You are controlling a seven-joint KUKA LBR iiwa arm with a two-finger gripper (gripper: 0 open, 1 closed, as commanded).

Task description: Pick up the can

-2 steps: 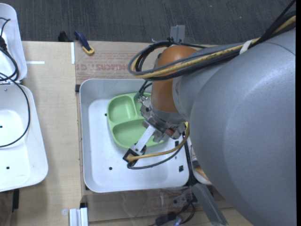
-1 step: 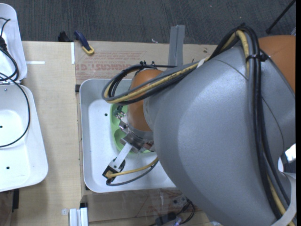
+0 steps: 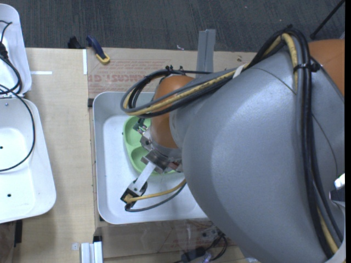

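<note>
Arm [image 3: 247, 147] hung over the right bin [image 3: 107, 169], hiding most of a green dish [image 3: 131, 142], couldn't tell if the gripper [image 3: 156, 156] was open.

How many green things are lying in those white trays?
1. A green plate lies in the middle bin, partly under the arm. The arm covers much of that bin, so more may be hidden.
</note>
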